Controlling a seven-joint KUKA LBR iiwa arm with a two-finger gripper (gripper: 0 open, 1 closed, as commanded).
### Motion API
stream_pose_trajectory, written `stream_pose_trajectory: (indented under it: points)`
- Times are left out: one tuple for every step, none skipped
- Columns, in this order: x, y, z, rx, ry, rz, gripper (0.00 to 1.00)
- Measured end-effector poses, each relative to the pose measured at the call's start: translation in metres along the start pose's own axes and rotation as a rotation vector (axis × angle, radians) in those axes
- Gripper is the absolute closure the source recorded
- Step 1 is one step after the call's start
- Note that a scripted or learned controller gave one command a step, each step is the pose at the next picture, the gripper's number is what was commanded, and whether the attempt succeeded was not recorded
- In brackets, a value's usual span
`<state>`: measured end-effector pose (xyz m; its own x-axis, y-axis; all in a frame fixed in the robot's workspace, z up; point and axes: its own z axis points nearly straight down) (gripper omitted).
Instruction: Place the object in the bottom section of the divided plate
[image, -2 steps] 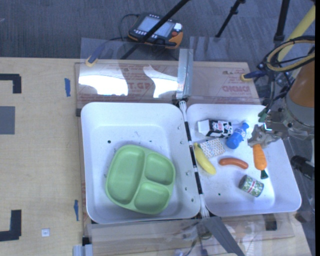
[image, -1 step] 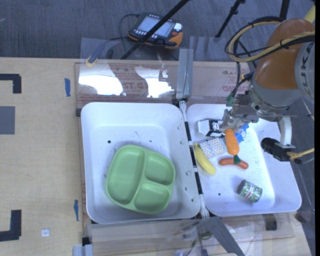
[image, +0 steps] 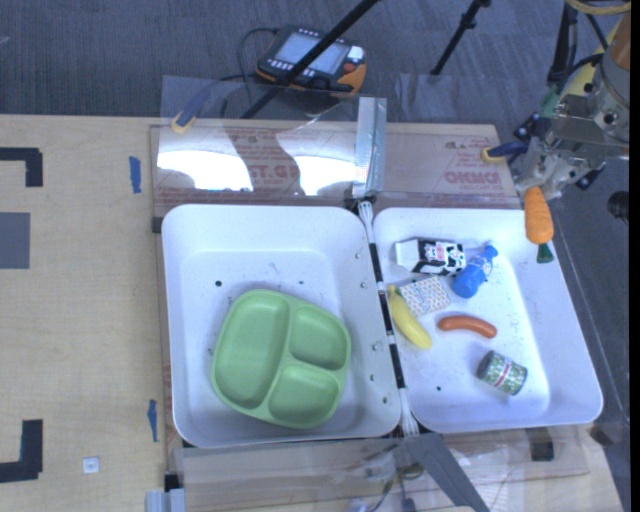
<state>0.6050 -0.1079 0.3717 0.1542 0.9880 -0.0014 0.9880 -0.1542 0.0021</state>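
A green divided plate (image: 280, 357) lies in the left bin (image: 190, 250), with one long section on its left and two smaller ones at its upper right and bottom. My gripper (image: 541, 188) hangs over the far right corner of the right bin (image: 570, 350), well to the right of the plate. An orange toy carrot (image: 539, 220) with a green tip dangles from it, its upper end pinched between the fingers. The carrot overlaps the bin's rim and looks lifted off the floor.
The right bin holds a yellow banana (image: 408, 318), a red sausage (image: 467, 324), a green can (image: 501, 372), a blue bottle (image: 472, 272), a black-and-white carton (image: 430, 255) and a checked wafer (image: 425, 293). A metal divider (image: 370, 140) stands behind the bins.
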Motion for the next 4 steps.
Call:
stream_pose_trajectory:
  points:
    - [0.054,-0.030,0.130,0.003,0.001,0.094,1.00]
    - [0.091,-0.054,0.175,0.005,0.002,-0.017,1.00]
    - [0.155,-0.107,0.188,0.006,0.002,-0.083,1.00]
    - [0.247,-0.109,0.222,0.003,0.001,0.011,1.00]
